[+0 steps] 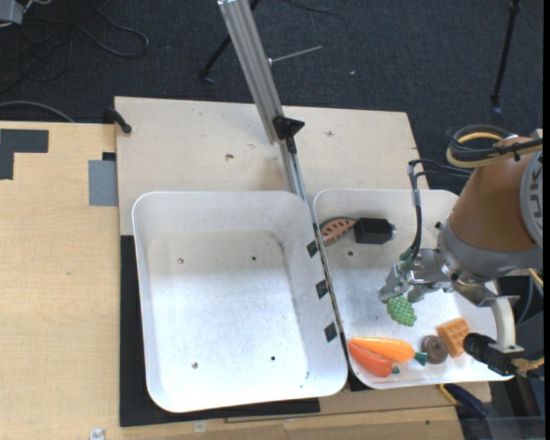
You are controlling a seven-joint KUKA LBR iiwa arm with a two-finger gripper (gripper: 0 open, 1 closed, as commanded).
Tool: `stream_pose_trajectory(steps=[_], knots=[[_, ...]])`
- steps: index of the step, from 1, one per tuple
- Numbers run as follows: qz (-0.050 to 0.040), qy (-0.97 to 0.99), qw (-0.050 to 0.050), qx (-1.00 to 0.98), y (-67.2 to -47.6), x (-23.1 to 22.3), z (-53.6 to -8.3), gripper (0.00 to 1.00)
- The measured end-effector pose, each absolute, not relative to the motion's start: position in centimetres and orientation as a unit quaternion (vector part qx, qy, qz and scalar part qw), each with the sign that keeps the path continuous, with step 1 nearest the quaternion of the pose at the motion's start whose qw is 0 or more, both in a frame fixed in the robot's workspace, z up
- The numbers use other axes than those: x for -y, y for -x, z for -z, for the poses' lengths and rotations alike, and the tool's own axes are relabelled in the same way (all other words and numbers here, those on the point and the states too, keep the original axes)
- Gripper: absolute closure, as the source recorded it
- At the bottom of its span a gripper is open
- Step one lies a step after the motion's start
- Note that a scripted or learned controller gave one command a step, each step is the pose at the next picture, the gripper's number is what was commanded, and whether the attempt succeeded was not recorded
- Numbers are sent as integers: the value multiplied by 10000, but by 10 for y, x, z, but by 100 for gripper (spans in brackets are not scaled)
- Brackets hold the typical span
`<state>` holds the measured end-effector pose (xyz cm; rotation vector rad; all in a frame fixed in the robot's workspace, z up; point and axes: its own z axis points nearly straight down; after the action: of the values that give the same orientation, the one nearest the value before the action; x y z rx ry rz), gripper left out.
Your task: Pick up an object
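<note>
Two white bins (165,246) are sitting side by side; over the right one, the gripper (405,287) is hovering above a green object (402,312), its opening impossible to tell.

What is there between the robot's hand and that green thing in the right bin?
Nothing visible. The hand hangs right over the green thing, almost touching it. The carrot and the other bits lie apart from it, nearer the bin's front edge.

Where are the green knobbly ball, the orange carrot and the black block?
Green knobbly ball (402,312), camera view, its middle.
Orange carrot-shaped toy (382,348), camera view, its body.
Black rectangular block (373,231), camera view, its top face.
</note>
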<state>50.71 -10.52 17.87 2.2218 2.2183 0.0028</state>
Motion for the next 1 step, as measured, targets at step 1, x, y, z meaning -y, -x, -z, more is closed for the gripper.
stream_pose_trajectory(steps=[1], knots=[[-1, -7072, 0, -7070, -508, 106, -202, 100]])
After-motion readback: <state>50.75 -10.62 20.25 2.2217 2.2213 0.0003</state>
